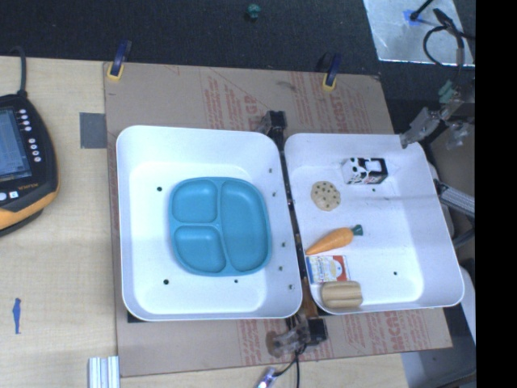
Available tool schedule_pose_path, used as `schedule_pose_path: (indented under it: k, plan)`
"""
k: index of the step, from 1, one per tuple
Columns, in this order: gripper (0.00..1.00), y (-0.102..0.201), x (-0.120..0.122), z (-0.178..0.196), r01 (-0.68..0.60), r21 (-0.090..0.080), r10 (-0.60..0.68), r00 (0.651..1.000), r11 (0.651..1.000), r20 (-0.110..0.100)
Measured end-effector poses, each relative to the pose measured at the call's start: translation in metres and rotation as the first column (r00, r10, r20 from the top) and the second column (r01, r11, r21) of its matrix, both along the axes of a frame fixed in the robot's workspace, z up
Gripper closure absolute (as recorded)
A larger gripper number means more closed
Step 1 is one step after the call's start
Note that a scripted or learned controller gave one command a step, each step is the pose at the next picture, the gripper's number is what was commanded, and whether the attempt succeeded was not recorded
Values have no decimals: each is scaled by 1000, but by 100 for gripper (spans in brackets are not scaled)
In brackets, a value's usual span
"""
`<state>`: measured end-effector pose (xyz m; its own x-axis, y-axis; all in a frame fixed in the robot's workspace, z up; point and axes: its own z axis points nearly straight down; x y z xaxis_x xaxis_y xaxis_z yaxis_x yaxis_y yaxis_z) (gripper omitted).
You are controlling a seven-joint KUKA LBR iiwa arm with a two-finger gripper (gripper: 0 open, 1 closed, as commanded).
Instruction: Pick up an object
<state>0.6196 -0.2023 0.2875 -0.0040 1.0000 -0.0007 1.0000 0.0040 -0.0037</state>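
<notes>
Smooth turquoise three-part plate (pixel 220 225) centred in left bin (pixel 137 217), right bin (pixel 420 241) holding speckled round cookie (pixel 325 195), black-and-white cow toy (pixel 365 170) at far side, tapered orange carrot (pixel 331 240), flat carton (pixel 326 267), tan bread block (pixel 341 295) against near-left rim, right half bare.

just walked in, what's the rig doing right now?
Pick attempt not yet under way, by the look of it. The right bin holds five things: a black-and-white cow toy, a cookie, a carrot, a small red-and-white carton and a tan bread-like block. All lie loose on the bin floor. The left bin holds a blue divided plate. Arm hardware sits at the right bin's far right corner, touching none of them.
</notes>
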Motion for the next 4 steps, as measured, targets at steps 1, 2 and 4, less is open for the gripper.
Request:
schedule_pose_path:
  k: [1,2,4]
  plan:
    - [0,39,24,-145,-1,1,1,1000,1000,-3]
    - [0,47,-35,-193,-2,0,2,1000,1000,-3]
    - [0,102,-33,-159,-1,-1,1,1000,1000,0]
